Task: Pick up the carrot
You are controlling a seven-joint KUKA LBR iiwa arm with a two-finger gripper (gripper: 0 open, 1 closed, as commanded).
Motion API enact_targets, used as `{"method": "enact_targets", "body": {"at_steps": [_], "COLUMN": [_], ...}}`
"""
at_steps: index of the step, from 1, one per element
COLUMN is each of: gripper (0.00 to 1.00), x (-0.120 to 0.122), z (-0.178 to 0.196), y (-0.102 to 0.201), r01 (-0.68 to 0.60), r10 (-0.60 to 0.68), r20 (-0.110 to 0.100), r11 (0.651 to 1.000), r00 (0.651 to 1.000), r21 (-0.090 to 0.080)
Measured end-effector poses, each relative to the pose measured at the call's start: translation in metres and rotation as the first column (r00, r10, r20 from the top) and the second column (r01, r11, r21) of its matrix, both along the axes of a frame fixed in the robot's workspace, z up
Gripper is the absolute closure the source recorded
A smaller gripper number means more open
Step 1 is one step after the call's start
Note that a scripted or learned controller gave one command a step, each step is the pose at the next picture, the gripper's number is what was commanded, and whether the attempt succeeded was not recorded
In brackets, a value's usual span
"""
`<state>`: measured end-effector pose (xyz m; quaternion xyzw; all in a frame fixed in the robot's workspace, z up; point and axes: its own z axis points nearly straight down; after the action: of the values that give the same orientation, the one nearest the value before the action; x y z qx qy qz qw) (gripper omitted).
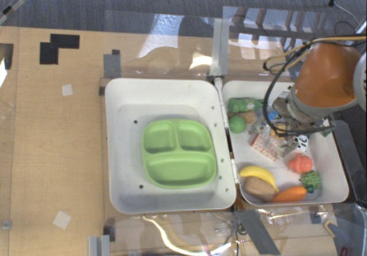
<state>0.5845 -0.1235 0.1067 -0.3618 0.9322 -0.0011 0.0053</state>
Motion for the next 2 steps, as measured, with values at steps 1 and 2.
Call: {"method": "enact_targets", "body": {"at_steps": [1,2], "gripper": [1.0,1.0], "x": [0.003,-0.044], "z": [0.015,0.083], "y": [0.0,0.058], "r01": [0.001,-0.022], "r10": [-0.001,0.022], "r20": [0.011,0.006], "r11": [1.0,1.0], "r00": [1.0,1.0], "r21": [0.0,-0.001]}}
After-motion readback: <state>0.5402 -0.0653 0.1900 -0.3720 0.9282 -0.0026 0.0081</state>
